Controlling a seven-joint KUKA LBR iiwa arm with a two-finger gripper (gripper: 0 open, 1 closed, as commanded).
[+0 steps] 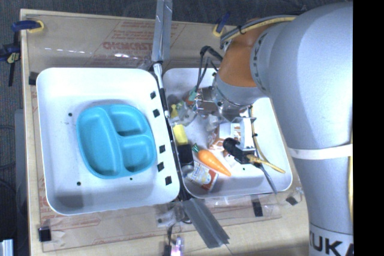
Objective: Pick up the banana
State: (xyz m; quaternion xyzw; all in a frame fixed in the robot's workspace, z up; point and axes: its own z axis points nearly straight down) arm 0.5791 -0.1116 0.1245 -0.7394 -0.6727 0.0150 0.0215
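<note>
Your KUKA arm (312,87): smooth grey casing, an orange band (237,63) above the wrist, thin cables (207,63) looping beside it.

Two white bins (54,129) sit on the bench: one blue divided plate (117,139) at nine o'clock, one carrot (213,162) at four o'clock.

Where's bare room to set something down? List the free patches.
Left bin: white floor all round the blue tray, widest along its near edge. Right bin: crowded under the arm, with the carrot and other clutter.
</note>
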